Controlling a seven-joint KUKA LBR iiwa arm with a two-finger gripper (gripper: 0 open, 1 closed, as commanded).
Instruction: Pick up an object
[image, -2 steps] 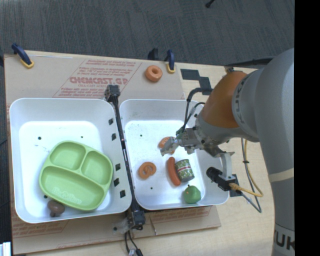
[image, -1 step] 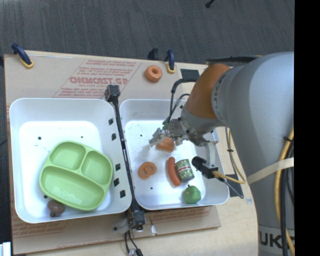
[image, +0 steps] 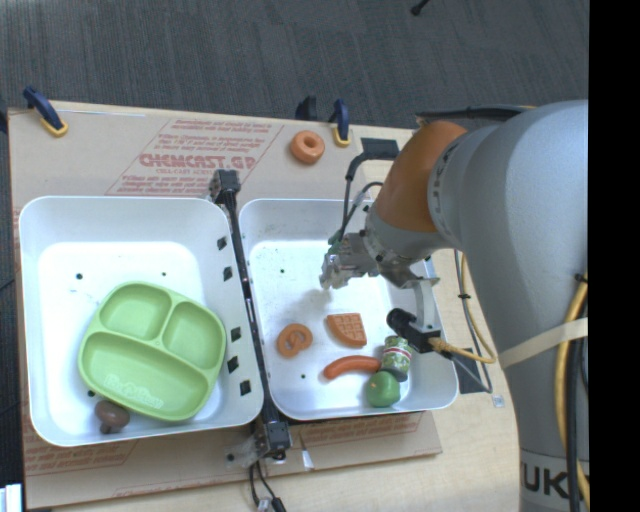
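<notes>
A brown cardboard-covered bench (image: 120, 140) printed with red lettering sits on a dark grey carpeted floor and carries two shallow white bins side by side. The left bin (image: 40, 250) holds a light green plastic plate with three compartments (image: 152, 350), and a small brown rounded object (image: 112, 416) lies just beside the plate's near edge. An orange ring-shaped toy doughnut (image: 308, 147) rests on the cardboard beyond the bins.

The right bin (image: 290, 225) contains several toy foods gathered toward its near right part: a tan spiral pastry roll (image: 294, 339), an orange waffle-patterned square (image: 346, 328), an orange-red sausage (image: 350, 366), a green round fruit (image: 382, 390) and a small green-and-red labelled can (image: 397, 356) touching the fruit.

The grey arm with its orange band reaches in from the right, and its two-finger gripper (image: 338, 270) hangs above the bare middle of the right bin, apart from the toys and beyond the waffle square. Nothing shows between the fingers, and whether they are spread or closed cannot be told from this angle.
</notes>
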